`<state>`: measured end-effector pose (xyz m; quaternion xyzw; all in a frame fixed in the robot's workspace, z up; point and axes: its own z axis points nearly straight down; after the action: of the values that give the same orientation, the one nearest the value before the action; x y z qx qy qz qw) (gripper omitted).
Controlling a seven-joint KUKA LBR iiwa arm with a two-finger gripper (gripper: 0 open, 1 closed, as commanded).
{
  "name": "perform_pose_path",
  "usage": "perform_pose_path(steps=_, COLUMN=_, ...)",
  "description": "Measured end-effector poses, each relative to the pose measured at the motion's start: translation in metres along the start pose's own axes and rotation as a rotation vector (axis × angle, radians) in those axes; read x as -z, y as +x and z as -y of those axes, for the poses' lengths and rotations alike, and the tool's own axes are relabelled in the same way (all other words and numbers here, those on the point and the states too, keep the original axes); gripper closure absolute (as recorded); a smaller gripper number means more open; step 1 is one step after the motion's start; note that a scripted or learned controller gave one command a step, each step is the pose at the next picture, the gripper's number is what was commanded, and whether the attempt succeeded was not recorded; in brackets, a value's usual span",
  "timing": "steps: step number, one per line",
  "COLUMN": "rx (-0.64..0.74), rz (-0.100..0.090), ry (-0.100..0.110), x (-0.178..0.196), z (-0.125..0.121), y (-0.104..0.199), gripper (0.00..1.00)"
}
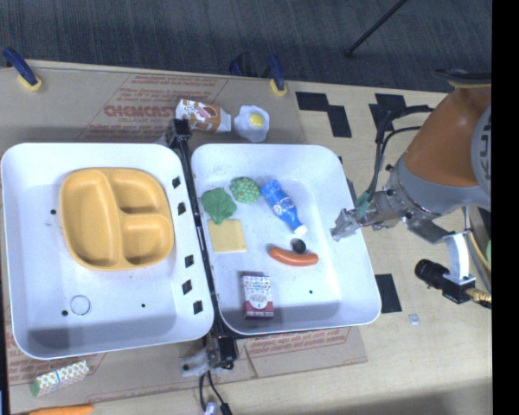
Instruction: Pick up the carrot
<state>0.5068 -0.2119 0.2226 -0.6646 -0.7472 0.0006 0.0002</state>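
Cardboard-covered tabletop, our claw at the right bin rim, grip unreadable, carrot far off, bottom-left beyond both bins.

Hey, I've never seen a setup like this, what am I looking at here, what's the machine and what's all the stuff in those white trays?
This is one picture from a camera fixed above a bench, looking down at a slant. The grey and orange shape on the right is a robot arm, and its claw hangs over the right rim of the right bin. Nothing shows between its fingers. That bin holds toy food: an orange carrot, which the arm is meant to pick up, a blue bottle, two green vegetables, a yellow cheese slice and a small red box. The left bin holds a yellow divided plate.
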Motion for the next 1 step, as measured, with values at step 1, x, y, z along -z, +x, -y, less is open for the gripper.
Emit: perform_pose_path(steps=1, rx=0.000, rz=-0.001, ry=0.001, x=-0.0004, z=-0.0001, y=0.0005, gripper=0.00)
